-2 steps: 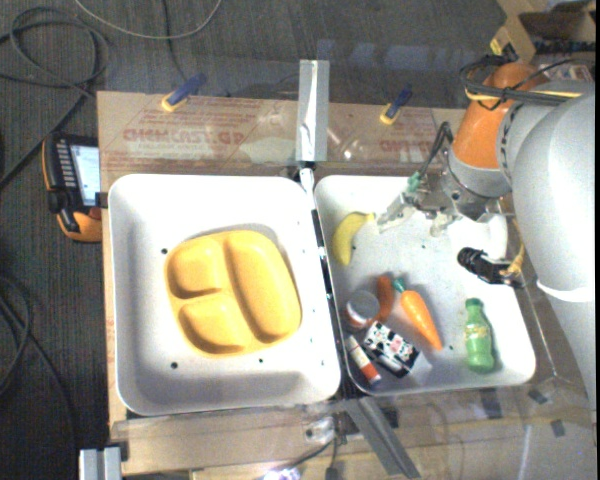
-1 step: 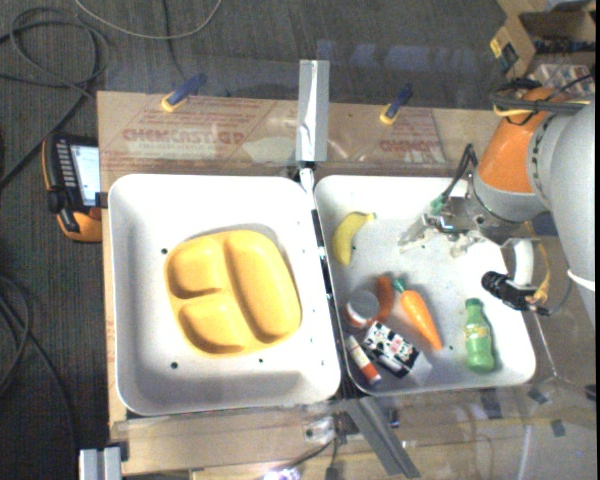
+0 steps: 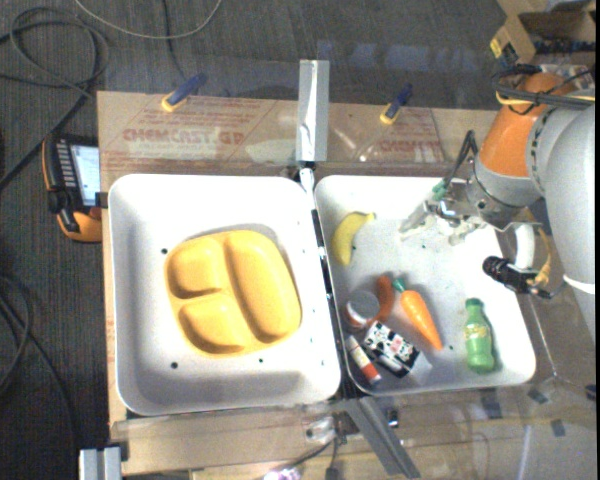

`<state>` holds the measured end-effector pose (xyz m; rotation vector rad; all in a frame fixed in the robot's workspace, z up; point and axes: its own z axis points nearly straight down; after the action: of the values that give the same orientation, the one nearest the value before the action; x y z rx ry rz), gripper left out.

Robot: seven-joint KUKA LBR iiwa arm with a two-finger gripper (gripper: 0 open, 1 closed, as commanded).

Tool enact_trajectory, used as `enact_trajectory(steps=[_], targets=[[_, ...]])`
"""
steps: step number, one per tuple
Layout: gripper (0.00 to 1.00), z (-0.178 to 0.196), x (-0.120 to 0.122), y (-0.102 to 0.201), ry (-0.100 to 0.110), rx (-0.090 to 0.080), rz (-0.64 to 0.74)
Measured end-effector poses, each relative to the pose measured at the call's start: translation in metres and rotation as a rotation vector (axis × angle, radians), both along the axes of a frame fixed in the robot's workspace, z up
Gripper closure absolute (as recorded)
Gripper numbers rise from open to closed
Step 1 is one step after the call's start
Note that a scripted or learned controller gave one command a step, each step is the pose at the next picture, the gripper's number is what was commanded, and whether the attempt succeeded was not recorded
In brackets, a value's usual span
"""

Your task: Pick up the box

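Gripper (image 3: 442, 218) hovers over right white bin (image 3: 500, 373), fingers spread, holding nothing. Small black-and-white patterned box (image 3: 391, 347) lies well below-left of it, wedged beside orange plastic carrot (image 3: 417, 316), so approach looks cramped.

Even, moderately bright light falls from overhead, with soft, short shadows. The two shallow white plastic bins (image 3: 120, 268) come close to washing out, their walls nearly blending into their floors. The yellow divided plastic tray (image 3: 235, 290) casts a faint shadow along its upper edge. The dark carpeted floor (image 3: 40, 58) stays dim and low in detail. A clear sheet over the brown cardboard counter (image 3: 230, 133) gives pale glare. Overall sharpness is modest, with slight grain and soft edges throughout.
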<state>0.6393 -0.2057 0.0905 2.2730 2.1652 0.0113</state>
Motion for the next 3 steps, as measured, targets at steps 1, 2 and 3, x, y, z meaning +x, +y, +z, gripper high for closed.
enact_trajectory(steps=[1, 2, 3], targets=[[1.0, 0.0102, 0.001, -0.0011, -0.005, -0.009, 0.002], [0.0, 0.0102, 0.0009, -0.0011, -0.004, -0.009, 0.002], [1.0, 0.0195, 0.001, -0.0011, -0.003, -0.012, 0.003]])
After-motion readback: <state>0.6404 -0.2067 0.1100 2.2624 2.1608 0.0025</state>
